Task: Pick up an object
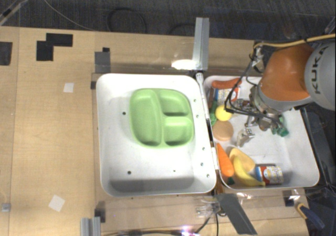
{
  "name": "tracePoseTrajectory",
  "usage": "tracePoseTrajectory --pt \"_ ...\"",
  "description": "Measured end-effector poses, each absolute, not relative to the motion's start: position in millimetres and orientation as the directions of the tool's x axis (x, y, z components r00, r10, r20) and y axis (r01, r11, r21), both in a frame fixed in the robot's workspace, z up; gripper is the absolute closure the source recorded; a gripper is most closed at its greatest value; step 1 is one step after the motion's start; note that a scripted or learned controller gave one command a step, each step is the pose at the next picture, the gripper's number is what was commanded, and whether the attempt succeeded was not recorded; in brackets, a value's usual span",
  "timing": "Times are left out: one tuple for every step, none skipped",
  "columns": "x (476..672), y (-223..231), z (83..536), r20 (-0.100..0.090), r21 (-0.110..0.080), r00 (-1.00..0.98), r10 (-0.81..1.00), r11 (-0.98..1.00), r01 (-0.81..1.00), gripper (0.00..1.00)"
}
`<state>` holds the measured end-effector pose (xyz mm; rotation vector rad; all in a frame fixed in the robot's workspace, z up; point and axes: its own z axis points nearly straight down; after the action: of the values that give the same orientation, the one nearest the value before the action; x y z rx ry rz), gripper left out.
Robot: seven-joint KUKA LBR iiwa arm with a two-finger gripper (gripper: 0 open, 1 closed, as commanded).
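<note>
While I hang over the right bin (pixel 307 169) in the right half of the frame, my gripper (pixel 245 136) points down at bare white floor, with nothing visible between its fingers; whether they are apart or together I cannot tell from this slant. Everything I could pick sits crowded along that bin's left wall, probably pushed there, which I judge leaves little room to close on it. I count one yellow lemon-like ball (pixel 223 114), one tan round piece (pixel 223 131), one carrot (pixel 225 162), one banana (pixel 242 165), one small can (pixel 269 174) lying on its side, one red-labelled packet (pixel 224 95) at the top, and one green item (pixel 282 130) under my wrist. One green divided plate (pixel 160 117) lies alone in the left bin (pixel 113 177).
</note>
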<state>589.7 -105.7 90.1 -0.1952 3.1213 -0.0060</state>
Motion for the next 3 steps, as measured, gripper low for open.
tracePoseTrajectory --pt "542.8 -86.5 91.1 -0.020 -0.004 -1.000 -0.013 1.000 -0.012 0.00" --pt "546.8 -86.1 103.8 -0.033 -0.006 -0.999 -0.019 1.000 -0.019 1.00" --pt "594.2 -104.5 238.4 -0.019 -0.006 -0.976 -0.216 0.976 -0.215 1.00"
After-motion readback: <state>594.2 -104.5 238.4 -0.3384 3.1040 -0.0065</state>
